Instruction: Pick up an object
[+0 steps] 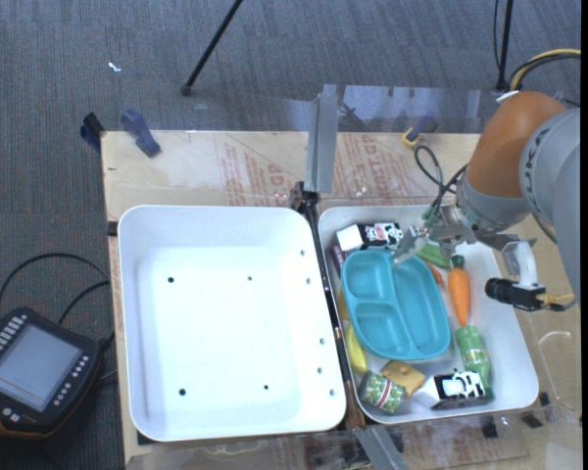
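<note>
High slanted view over bins (127, 262)

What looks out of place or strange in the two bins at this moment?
All the things crowd into the right bin, packed around a blue divided tray. A banana sits wedged between the tray and the bin's left wall. The tool is low at the tray's far edge, near the carrot. Nothing looks spilled or broken.
</note>
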Motion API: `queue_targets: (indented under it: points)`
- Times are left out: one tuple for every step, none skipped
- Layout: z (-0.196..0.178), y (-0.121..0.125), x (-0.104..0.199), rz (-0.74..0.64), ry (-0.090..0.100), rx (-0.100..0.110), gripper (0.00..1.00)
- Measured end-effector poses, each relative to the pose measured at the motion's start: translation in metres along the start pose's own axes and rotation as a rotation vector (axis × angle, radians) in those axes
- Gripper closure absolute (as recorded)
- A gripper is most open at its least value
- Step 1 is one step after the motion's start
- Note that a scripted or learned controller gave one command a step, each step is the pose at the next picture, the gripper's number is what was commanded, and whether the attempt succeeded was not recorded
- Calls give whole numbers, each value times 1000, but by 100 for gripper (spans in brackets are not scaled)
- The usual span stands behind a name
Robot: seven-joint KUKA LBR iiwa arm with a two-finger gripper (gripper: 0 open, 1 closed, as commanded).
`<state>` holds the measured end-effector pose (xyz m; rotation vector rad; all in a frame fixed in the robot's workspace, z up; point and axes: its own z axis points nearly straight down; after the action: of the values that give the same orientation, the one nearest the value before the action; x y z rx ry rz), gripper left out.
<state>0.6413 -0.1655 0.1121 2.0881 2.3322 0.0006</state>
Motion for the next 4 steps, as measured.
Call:
queue_targets:
  points:
    - [19, -24, -33, 125, 19, -1, 0]
    - [9, -24, -35, 120, 12, 2, 100]
    - [10, -23, -30, 114, 20, 3, 0]
    - [22, -54, -25, -33, 14, 4, 0]
